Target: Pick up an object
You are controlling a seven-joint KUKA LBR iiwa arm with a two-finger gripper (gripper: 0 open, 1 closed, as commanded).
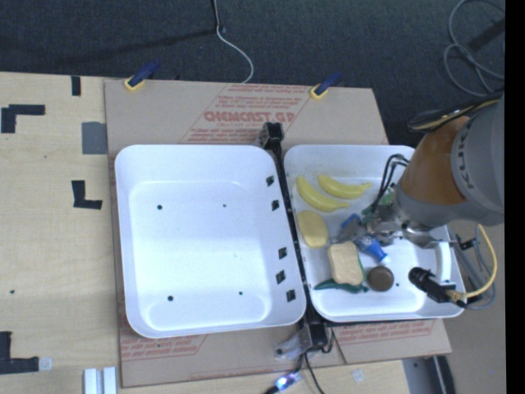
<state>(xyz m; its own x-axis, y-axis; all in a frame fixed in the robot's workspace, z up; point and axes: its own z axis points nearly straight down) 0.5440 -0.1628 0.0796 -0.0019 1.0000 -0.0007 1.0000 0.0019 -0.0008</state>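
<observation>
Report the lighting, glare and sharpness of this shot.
Camera view: light is even and soft; the left bin floor shows a mild bright sheen, no harsh glare. Faint shadows sit along the bin walls. The bananas in the right bin read fairly clearly, but the claw and the small objects by it are soft and hard to resolve.

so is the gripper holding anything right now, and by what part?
Cannot tell. The gripper is down in the right bin among the objects, over a blue item, but no grasp is visible.
</observation>
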